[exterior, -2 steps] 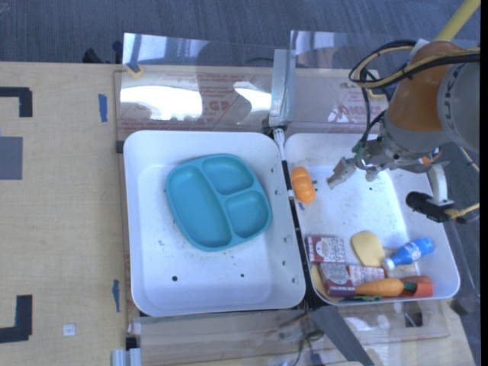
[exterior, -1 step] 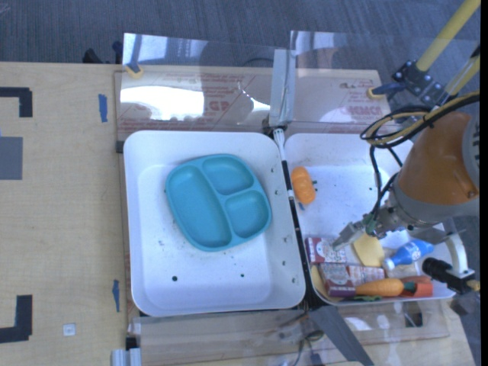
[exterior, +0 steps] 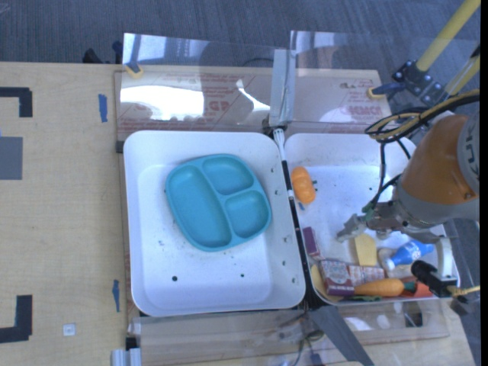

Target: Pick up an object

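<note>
I am hovering the gripper (exterior: 357,227) in the right white bin (exterior: 335,178); whether its jaws are apart I cannot tell. The pale yellow block (exterior: 367,250) is lying just below-right of them, its long axis running up-down.

Site read as a robotics lab or test cell, not a home. The plywood desk (exterior: 61,204) carried black corner marks and blue tape tabs, two white bins (exterior: 145,280) sat fixed side by side behind clear plastic guard panels (exterior: 198,75), and a grey-and-orange industrial arm (exterior: 442,166) with loose black cabling reached in above grey carpet (exterior: 229,6).
</note>
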### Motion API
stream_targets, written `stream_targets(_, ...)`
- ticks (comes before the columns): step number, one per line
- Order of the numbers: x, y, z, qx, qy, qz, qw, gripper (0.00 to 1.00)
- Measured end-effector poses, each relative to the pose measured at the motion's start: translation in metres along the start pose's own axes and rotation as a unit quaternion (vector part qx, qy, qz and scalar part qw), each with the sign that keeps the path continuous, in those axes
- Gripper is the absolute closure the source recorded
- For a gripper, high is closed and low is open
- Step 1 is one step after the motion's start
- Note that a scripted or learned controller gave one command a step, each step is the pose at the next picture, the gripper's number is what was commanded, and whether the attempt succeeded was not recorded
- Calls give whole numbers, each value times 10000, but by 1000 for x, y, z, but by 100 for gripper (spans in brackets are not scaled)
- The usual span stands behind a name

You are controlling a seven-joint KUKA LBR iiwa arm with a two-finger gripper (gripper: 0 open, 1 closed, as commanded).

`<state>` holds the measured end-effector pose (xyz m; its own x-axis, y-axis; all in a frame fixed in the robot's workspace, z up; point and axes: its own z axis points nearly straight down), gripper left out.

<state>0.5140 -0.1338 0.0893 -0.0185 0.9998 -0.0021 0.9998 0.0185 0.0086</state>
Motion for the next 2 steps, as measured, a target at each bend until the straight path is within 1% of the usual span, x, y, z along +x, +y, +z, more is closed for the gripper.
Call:
stream_targets(1, -2, -1, -9, -4, -16, 19, 10000, 100)
stream_targets(2, 101, 61, -97, 19, 26, -581, 9983, 100)
